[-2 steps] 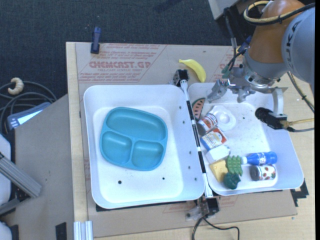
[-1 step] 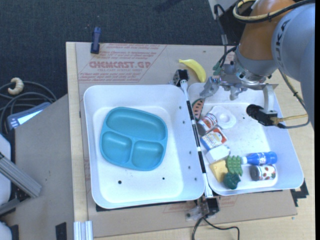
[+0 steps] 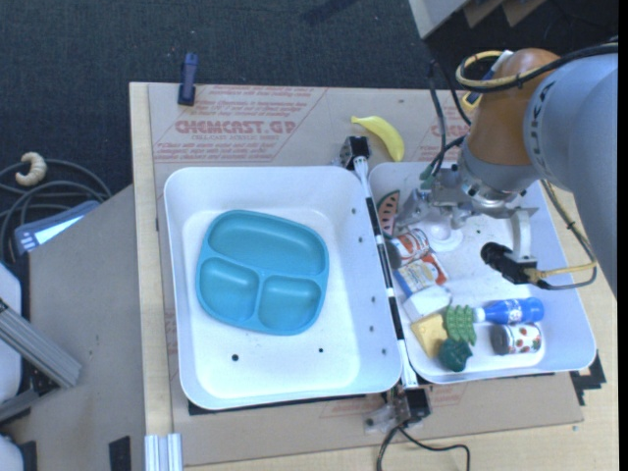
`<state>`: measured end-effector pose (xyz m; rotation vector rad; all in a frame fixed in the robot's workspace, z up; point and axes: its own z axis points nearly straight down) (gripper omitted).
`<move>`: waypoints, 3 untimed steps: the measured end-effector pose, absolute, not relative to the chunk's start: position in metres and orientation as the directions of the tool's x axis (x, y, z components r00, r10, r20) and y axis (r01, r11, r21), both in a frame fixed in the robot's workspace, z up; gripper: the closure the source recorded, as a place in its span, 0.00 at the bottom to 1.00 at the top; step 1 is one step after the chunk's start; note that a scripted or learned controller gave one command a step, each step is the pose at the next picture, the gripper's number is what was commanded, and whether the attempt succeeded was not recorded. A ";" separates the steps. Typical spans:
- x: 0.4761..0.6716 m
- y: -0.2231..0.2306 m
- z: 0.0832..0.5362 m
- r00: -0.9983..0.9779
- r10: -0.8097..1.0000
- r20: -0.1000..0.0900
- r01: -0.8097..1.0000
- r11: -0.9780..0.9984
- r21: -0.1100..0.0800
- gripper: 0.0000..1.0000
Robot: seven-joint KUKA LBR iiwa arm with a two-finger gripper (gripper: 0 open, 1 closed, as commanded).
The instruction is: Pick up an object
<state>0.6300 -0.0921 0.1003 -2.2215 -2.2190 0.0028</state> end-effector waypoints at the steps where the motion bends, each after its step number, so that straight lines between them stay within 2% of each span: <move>1: 0.666 -0.100 0.087 0.001 1.000 -0.006 1.000 -0.001 0.002 0.00; 2: 0.666 -0.098 0.097 0.000 1.000 -0.003 1.000 0.000 0.004 1.00; 3: 0.666 -0.098 0.097 0.000 1.000 -0.003 1.000 0.000 0.003 0.00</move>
